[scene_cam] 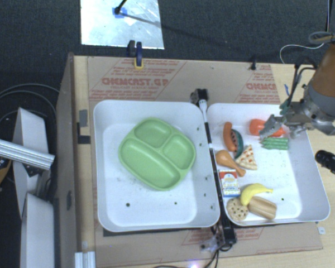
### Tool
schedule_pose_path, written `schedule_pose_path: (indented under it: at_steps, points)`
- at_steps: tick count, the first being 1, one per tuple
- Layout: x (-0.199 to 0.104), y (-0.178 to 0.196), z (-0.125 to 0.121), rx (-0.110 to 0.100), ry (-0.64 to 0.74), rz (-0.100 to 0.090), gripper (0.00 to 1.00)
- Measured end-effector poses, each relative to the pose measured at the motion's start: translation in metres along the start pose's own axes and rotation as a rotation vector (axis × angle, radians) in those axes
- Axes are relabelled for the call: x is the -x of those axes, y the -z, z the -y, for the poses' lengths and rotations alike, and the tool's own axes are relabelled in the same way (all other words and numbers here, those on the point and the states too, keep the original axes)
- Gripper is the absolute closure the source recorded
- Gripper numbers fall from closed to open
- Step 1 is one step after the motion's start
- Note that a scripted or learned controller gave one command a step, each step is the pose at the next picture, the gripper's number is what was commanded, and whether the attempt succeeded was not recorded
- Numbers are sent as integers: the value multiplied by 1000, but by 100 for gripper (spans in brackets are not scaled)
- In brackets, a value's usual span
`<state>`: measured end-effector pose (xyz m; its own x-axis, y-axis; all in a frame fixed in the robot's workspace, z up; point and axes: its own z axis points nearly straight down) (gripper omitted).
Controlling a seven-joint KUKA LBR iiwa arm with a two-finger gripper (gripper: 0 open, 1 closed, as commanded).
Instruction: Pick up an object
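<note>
Crowded left side of the right bin (310, 166), open room on its right.
Toys packed along the divider (211, 149): hot dog (229, 136), pizza slice (247, 158), banana (254, 192), cookie (237, 209). Green tray (156, 153) filling most of the left bin (109, 127).

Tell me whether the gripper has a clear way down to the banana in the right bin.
Probably yes. The banana lies on top near the bin's front, with only a cookie and a bread roll beside it, nothing over it. The gripper hovers farther back by the green beans.
</note>
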<state>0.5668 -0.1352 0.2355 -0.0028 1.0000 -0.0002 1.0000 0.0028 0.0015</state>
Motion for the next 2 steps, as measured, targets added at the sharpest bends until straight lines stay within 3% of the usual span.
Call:
schedule_pose_path:
  at_steps: [1,2]
  points:
    - [-43,-93,-25,0,4,-1,0]
    - [-47,-146,-51,1,3,1,0]
